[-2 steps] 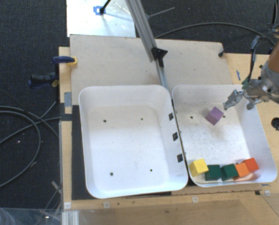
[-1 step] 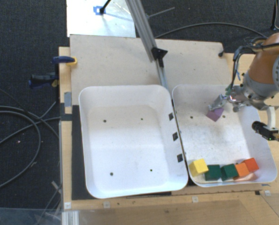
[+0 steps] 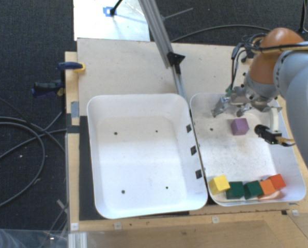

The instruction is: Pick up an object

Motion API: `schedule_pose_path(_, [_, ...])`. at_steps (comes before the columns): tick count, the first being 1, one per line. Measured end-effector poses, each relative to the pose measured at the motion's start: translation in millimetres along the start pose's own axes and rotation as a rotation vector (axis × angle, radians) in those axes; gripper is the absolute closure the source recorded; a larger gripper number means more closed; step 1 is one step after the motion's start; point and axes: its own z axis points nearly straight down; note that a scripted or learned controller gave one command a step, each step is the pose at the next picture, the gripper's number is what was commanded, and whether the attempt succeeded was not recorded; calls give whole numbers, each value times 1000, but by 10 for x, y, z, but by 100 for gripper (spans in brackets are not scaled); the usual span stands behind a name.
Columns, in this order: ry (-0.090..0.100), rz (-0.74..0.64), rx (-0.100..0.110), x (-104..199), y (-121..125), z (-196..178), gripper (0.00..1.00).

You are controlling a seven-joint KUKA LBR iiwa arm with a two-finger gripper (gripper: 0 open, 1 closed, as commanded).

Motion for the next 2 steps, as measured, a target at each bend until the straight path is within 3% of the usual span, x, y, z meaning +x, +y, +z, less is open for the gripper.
schedule_pose_path(1, [-4, 12, 8, -406, -238, 13, 0])
schedule_pose_path(2, [-1, 7, 10, -146, -452, 15, 0])
